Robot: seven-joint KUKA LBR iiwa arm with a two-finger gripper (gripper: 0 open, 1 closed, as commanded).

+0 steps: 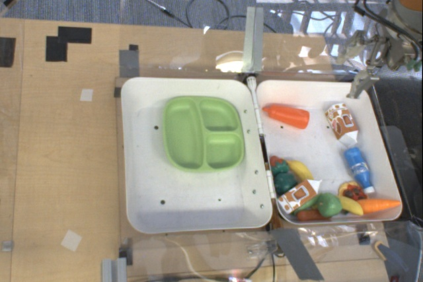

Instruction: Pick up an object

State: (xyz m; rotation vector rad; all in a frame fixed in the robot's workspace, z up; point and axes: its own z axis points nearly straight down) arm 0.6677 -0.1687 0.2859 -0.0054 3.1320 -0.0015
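Observation:
The right bin (317, 142) holds several toy foods. An orange carrot (285, 115) lies near its back left. A brown and white carton (342, 122) and a blue bottle (357, 166) lie along its right side. At the front sits a pile: a dark green piece (283, 175), a yellow banana (301, 170), a second carton (297, 195), a green fruit (328, 205) and another carrot (379, 206). My gripper (362, 79) hangs over the bin's back right corner, above and apart from the toys, with nothing seen in it.
The left bin (145, 195) bears a green divided plate (203, 133). A metal post (252, 43) stands at the back between the bins. Clear plastic walls rise behind the right bin. Cables run over the blue floor at the back.

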